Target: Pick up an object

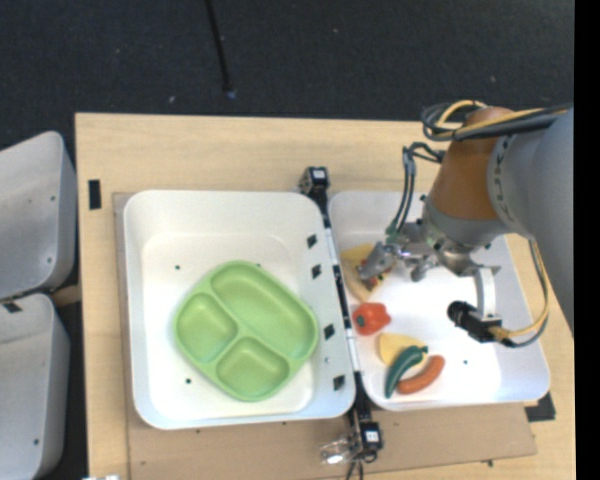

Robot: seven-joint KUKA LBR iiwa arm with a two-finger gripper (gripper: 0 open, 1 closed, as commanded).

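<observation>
My gripper (378,264) hangs low over the left part of the right bin (510,368), the grey arm with its orange band (468,178) reaching in from the right. A yellow toy food (357,261) lies right beside and partly under the gripper, against the bin's left wall. Whether the two touch is hidden by the gripper. In front of it sit a red pepper (372,317), a pale yellow wedge (395,345), a green pepper (404,366) and an orange-red sausage (427,373).
The left bin (150,248) holds a green divided plate (245,329). A black cable end (467,317) from the arm hangs over the right bin's middle. The divider between the bins (332,288) runs just left of the gripper.
</observation>
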